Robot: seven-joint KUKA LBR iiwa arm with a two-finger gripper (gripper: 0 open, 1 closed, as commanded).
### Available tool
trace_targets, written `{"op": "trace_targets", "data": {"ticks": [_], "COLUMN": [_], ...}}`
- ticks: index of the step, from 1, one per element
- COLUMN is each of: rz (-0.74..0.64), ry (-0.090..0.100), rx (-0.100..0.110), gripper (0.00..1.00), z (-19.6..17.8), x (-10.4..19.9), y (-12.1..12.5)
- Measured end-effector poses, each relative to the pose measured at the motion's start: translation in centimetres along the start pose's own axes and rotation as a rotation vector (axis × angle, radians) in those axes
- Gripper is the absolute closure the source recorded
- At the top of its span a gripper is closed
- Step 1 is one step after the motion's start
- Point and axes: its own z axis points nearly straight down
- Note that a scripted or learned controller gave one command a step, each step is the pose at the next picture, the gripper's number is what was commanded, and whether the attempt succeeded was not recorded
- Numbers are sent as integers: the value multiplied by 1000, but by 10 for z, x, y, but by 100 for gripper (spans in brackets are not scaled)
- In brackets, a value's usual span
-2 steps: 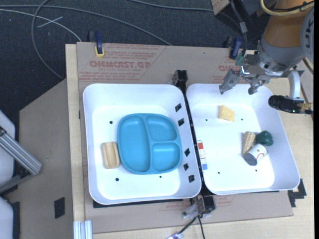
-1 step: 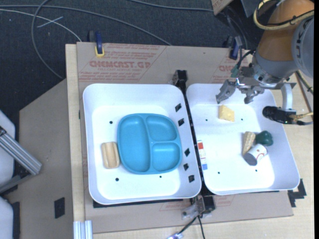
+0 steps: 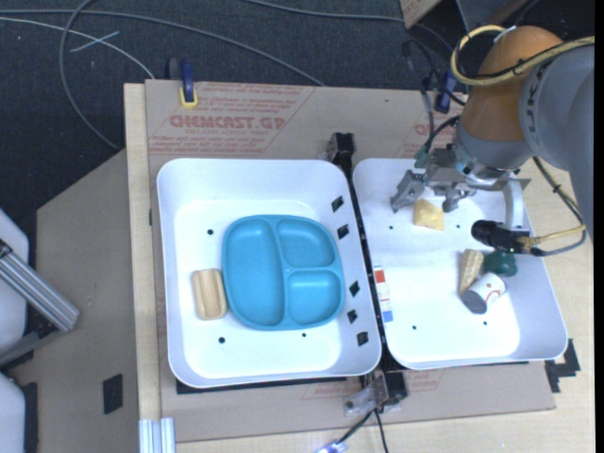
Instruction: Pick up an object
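Lying nearest the camera in the right shallow white bin, a small white cup is resting on its side, touching a tan cone beside a dark teal piece. Farther back in that bin, a pale yellow wedge-shaped block is sitting just beside the grey two-finger gripper, on its camera-ward side. The fingers are standing spread wide and holding nothing, one to each side of the wedge's far end. Judging by this, the gripper is needing only a slight shift toward the camera and down before closing.
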Motion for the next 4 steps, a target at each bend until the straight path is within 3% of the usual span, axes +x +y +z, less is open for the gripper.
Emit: {"op": "trace_targets", "data": {"ticks": [1, 2, 4], "rz": [0, 1, 0], "ry": [-3, -4, -2], "rx": [-5, -14, -12], "gripper": [0, 100, 100], "z": [51, 34, -70], "x": [0, -1, -7], "y": [1, 4, 1]}}
